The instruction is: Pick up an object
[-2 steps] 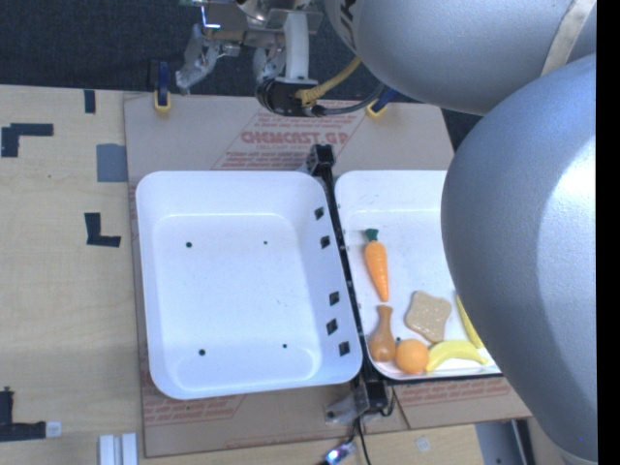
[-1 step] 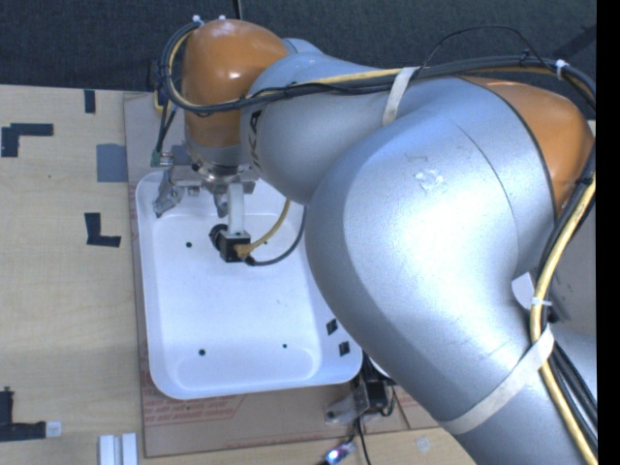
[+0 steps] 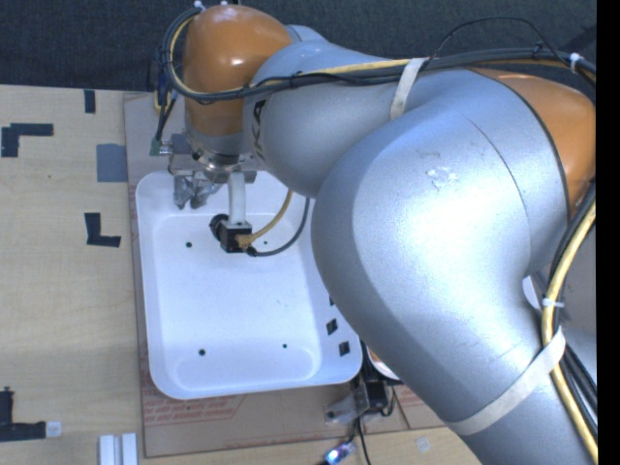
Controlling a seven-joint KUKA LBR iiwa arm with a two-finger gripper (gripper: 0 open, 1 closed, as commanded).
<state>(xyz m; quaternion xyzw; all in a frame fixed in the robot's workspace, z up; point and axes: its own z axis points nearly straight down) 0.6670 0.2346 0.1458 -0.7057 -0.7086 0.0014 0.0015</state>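
End effector (image 3: 194, 190) low over the upper-left corner of the white bin (image 3: 232, 381).
Whether it is open or closed cannot be told. The object to pick is hidden, perhaps directly beneath it or under the arm (image 3: 436, 240) covering the right side, so its direction and long axis cannot be judged.

- A robotics lab: a big grey industrial arm (image 3: 436, 211) leans over the bench (image 3: 58, 289).
- Under its gripper (image 3: 194, 194), a shallow white bin (image 3: 232, 347).
- Left of the gripper, black tape marks (image 3: 102, 240) on the bench.
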